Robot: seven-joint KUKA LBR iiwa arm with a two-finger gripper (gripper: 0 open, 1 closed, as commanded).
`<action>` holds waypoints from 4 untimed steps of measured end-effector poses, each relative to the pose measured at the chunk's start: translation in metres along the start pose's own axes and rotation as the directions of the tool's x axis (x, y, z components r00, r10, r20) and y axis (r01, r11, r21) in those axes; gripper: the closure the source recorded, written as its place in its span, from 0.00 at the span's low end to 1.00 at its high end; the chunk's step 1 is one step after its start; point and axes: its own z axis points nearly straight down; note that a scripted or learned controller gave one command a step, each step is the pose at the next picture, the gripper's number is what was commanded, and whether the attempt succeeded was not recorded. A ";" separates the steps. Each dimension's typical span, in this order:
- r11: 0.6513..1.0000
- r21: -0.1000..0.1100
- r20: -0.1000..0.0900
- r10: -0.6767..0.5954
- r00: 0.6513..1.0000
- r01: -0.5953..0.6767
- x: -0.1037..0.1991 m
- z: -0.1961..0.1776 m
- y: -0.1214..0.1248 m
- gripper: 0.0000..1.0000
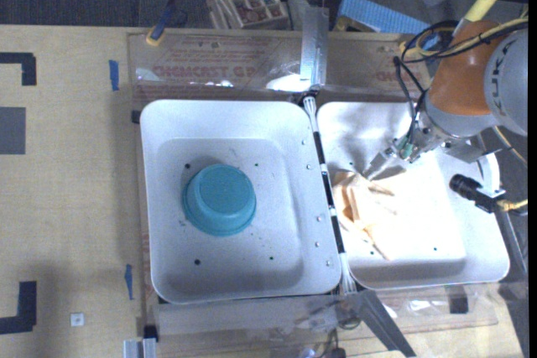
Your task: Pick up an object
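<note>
A teal upturned bowl [220,199] sits in the left white bin [168,130], left of its middle. In the right bin [470,260] lie pale tan, wood-coloured pieces [359,205] along the left wall, washed out by glare. My gripper [375,169] reaches in from the upper right, under the grey and orange wrist [461,84], and points down-left just above the upper end of the tan pieces. Its dark fingers look close together, and I see nothing held between them.
A metal divider [323,172] separates the two bins. A black cylindrical part [470,190] and cables stick out by the right bin's right side. Boxes and clutter lie beyond the bench's back edge.
</note>
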 end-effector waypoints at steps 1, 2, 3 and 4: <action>1.000 -0.006 0.004 0.004 1.000 -0.004 -0.002 -0.012 0.001 1.00; 1.000 -0.006 0.004 0.004 1.000 -0.004 -0.002 -0.012 0.001 0.00; 0.952 -0.001 0.004 0.306 0.952 -0.306 -0.039 0.001 0.006 0.00; 0.959 0.001 -0.001 0.284 0.959 -0.284 0.019 0.000 0.015 0.00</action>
